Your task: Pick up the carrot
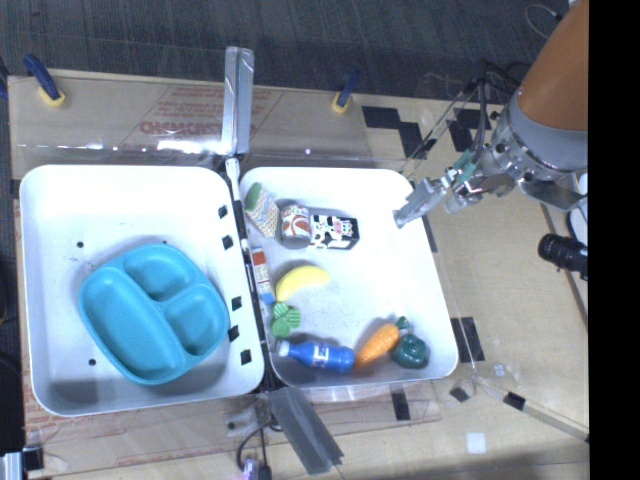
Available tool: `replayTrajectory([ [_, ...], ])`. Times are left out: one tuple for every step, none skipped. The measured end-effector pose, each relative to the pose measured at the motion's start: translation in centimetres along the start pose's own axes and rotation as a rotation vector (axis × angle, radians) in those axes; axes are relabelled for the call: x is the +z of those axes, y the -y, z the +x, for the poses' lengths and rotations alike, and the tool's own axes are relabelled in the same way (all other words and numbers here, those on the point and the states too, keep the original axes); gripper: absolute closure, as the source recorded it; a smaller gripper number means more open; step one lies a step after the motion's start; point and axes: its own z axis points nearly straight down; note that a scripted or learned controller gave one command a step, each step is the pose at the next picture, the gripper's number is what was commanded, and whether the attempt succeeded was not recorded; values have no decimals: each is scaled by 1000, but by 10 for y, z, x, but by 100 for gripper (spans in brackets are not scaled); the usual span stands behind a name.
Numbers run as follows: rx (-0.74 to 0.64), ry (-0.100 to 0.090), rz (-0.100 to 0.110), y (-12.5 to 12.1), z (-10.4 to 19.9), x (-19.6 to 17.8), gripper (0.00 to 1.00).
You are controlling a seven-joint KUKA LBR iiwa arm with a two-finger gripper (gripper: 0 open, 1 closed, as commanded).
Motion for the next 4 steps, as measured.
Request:
replayTrajectory([
  [-25,-3,4,40,-45,182,0],
  [-74,-4,3,56,-44,279,0],
  [-80,-4,4,56,-44,270,100],
  [-80,-4,4,56,-44,270,0],
])
